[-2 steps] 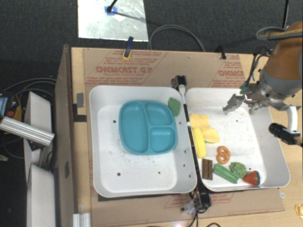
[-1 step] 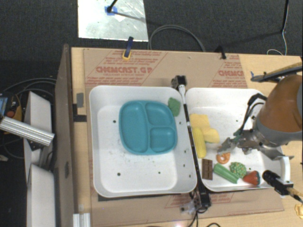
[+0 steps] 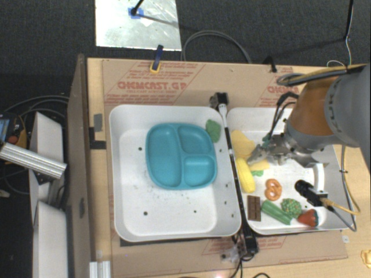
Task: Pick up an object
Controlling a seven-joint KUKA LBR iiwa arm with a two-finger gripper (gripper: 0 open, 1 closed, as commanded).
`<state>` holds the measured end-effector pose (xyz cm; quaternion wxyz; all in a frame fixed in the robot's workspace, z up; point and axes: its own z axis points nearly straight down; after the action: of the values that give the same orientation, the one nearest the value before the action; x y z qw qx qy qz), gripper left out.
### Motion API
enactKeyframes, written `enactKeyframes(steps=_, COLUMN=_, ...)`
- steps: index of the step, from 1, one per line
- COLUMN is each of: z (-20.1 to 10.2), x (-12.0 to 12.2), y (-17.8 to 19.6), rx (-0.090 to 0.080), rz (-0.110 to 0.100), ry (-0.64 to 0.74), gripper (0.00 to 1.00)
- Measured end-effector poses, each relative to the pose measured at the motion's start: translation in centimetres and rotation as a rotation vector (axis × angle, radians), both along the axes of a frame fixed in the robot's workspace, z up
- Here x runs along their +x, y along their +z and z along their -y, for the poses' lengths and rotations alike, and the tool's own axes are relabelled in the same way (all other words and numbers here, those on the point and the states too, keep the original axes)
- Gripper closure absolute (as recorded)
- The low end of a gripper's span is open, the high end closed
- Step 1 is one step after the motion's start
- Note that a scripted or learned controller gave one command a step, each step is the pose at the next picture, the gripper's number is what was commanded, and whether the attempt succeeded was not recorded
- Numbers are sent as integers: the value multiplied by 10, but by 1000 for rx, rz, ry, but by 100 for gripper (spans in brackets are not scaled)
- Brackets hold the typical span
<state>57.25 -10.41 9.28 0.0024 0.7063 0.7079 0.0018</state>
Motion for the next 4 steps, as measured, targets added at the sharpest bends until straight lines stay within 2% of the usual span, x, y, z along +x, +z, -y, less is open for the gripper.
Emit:
enactKeyframes(steps=1, z=29, x=-65, y=-5, rx=1, rz=2, ry=-6, gripper=0)
enactKeyframes(steps=2, z=80, x=4, y=51, rx=-6, rz=7, ry=2, gripper=0)
enactKeyframes(steps=3, z=103, x=-18, y=20, rx=-1, rz=-6, ry=-3, gripper=0)
enactKeyframes(steps=4, z=26, x=-89, y=-9, rx=6, rz=-10, ry=1, gripper=0)
